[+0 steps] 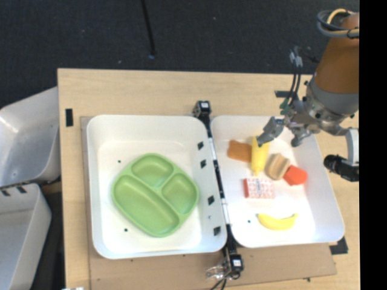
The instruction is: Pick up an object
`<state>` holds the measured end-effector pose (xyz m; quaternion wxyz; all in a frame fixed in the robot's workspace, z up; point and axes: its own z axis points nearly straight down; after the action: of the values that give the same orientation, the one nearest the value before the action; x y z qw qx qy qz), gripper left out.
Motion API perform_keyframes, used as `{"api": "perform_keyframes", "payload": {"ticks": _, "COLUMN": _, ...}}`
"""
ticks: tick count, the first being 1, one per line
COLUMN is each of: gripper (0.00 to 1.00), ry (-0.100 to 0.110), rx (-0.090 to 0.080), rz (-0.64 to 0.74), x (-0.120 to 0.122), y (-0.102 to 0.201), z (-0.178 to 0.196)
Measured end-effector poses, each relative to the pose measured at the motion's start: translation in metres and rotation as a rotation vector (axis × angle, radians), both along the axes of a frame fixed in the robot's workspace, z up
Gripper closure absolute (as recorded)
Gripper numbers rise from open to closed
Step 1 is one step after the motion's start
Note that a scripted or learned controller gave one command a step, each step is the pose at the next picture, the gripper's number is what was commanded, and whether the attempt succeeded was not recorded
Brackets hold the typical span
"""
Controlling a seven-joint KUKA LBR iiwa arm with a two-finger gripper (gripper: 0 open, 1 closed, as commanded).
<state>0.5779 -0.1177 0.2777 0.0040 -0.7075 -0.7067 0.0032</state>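
Observation:
The right bin (320,222) holds several small items. An orange block (239,151) lies next to an upright yellow piece (259,156). Beside them are a tan bread-like piece (277,166) and a red-orange block (295,175). Nearer the front lie a red and white patterned packet (259,188) and a yellow banana (277,221). My gripper (282,139) hangs over the back of this bin, open, just behind the tan piece. One fingertip (265,139) is close above the top of the yellow piece. Nothing is between the fingers.
A green divided plate (155,193) lies in the left bin (97,162). A ridge with black clips (213,174) separates the two bins. The arm's orange band (338,65) rises at the right, behind the bin's far right corner.

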Motion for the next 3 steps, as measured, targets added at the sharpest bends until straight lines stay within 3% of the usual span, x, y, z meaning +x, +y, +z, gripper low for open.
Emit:
{"api": "perform_keyframes", "payload": {"ticks": 1, "gripper": 0.00, "ry": -0.011, "rx": -0.001, "rz": 0.002, "x": 0.002, "y": 0.000, "z": 0.006}}
{"api": "perform_keyframes", "payload": {"ticks": 3, "gripper": 0.00, "ry": -0.006, "rx": -0.002, "rz": -0.002, "x": -0.012, "y": 0.000, "z": -0.109}}
